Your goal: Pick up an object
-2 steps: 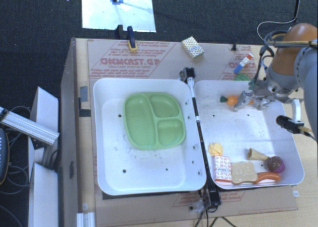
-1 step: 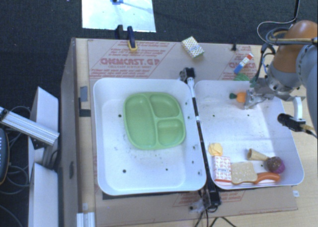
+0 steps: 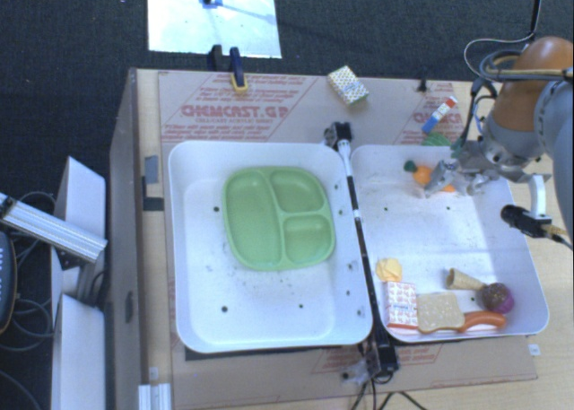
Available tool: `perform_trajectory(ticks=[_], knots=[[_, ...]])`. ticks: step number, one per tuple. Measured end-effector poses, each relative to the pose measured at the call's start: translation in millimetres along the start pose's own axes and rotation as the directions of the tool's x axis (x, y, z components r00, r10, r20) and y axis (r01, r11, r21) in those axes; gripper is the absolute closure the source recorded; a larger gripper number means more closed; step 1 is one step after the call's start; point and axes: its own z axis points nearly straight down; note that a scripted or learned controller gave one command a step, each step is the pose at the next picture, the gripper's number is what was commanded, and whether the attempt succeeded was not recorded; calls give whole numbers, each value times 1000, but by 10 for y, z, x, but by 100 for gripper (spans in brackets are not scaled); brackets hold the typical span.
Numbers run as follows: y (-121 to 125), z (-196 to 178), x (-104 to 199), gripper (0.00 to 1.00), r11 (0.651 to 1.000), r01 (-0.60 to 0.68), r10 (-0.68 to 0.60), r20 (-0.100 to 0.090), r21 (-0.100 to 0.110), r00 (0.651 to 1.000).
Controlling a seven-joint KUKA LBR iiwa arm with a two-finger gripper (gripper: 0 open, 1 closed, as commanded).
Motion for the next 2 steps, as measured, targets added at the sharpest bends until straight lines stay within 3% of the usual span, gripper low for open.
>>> perform_trajectory(ticks=[1,2], knots=[[3,-95,-1,100,1000,2,-2,1,-1,1000],[3,-94,0,0,1000,3,-3,1,-1,1000]])
